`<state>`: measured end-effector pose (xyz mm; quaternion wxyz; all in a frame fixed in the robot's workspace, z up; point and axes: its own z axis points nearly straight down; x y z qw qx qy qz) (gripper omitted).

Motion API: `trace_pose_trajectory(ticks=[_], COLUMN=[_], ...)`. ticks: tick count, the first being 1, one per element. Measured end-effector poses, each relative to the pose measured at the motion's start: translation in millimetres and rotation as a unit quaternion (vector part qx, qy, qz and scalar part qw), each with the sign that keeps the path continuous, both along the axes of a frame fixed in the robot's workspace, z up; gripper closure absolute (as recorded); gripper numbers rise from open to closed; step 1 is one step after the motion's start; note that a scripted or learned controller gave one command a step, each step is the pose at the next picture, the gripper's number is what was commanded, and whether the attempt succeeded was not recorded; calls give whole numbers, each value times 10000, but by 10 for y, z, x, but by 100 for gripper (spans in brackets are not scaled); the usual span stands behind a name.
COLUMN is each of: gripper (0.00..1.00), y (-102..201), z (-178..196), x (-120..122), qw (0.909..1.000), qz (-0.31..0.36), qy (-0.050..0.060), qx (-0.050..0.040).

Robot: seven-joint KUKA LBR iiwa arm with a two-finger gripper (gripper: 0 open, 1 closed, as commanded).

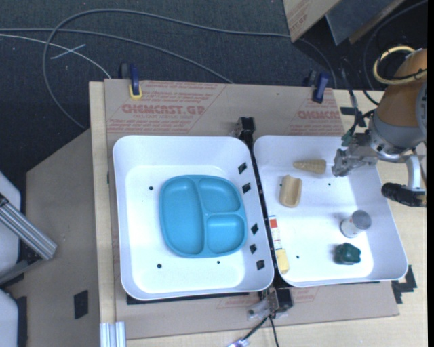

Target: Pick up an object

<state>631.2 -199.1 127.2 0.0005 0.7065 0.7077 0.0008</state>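
My gripper [339, 165] hangs over the far right part of the right bin [319, 270], just right of a tan cone-shaped piece [309, 166]. A tan block [291, 191] lies nearer the bin's left side. Toward the bin's front right sit a small grey cylinder [356, 222] and a dark green lump [347, 254]. A flat red and yellow item [277, 244] rests against the bin's left wall. Nothing shows between the gripper's tips.
The left bin [135, 271] holds a blue divided plate [202, 215]. A black divider with clips [252, 196] runs between the bins. Cables and a cardboard box [305, 17] lie beyond the bench's far edge.
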Motion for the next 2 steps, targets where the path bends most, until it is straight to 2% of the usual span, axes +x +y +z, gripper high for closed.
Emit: trace_pose_trajectory(ticks=[1, 2], gripper=[100, 100], y=[-23, -71], z=[452, 1094], x=[-21, 40], qw=[10000, 10000], qz=[-9, -4], qy=[-21, -35], qx=[-11, -18])
